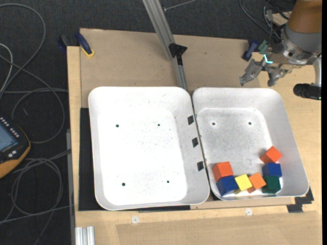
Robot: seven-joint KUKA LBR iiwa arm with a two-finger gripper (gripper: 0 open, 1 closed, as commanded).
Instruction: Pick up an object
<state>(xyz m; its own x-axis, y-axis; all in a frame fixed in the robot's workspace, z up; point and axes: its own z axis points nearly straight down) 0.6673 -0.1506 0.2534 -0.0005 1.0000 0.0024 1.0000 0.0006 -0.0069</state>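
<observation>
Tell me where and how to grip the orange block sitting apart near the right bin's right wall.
Take the lone orange block across two opposite side faces, coming straight down from above. It stands alone, clear of the cluster below it, with bare floor on its left. The right bin wall is close, so turn the pincer to miss it.

Wooden bench top [127,55]; grey metal pole [163,29] toward 12 o'clock; black cables [30,86] and orange-edged handheld pendant [10,147] at 9 o'clock.

The hand [261,77] hangs open above the bench [133,60]; coloured blocks [248,175] lie well below it in the right bin [286,111].
</observation>
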